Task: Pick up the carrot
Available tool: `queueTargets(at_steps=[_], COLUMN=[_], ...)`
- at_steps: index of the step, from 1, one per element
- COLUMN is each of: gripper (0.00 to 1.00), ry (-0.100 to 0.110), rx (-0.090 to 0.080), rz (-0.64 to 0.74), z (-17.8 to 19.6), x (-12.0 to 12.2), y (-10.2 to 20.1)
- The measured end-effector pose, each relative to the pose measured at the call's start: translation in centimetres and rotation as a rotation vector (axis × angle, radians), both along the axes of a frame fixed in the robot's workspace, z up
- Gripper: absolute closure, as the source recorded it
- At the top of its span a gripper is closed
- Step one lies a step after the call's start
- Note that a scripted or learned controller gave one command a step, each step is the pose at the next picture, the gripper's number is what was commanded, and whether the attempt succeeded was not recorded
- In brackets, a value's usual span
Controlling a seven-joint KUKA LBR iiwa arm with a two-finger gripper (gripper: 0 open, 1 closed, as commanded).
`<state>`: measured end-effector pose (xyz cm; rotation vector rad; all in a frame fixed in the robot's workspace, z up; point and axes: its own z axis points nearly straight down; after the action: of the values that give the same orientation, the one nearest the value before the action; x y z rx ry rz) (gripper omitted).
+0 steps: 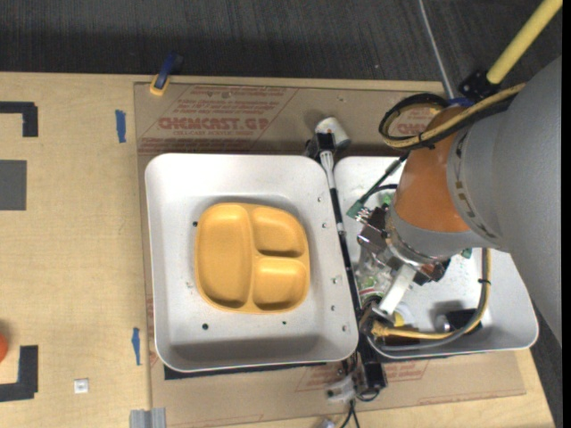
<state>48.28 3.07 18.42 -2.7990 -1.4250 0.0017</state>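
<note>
- Gripper (382, 279) sits over the right bin (510, 321), on its left side, in the near half (open or closed, we cannot tell).
- Carrot: we cannot tell where it lies.
- Left bin (169, 194) holds a yellow divided tray (252, 257).

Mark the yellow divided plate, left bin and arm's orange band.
yellow divided plate (223, 255), camera view, large left compartment.
left bin (169, 239), camera view, bare left side.
orange band (428, 193), camera view, its middle.
</note>
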Motion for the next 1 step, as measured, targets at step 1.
queueTargets(at_steps=[1], gripper=[1.00], ry=[-0.001], rx=[0.000], rz=[-0.249], z=[0.01], x=[-0.34], y=[2.91])
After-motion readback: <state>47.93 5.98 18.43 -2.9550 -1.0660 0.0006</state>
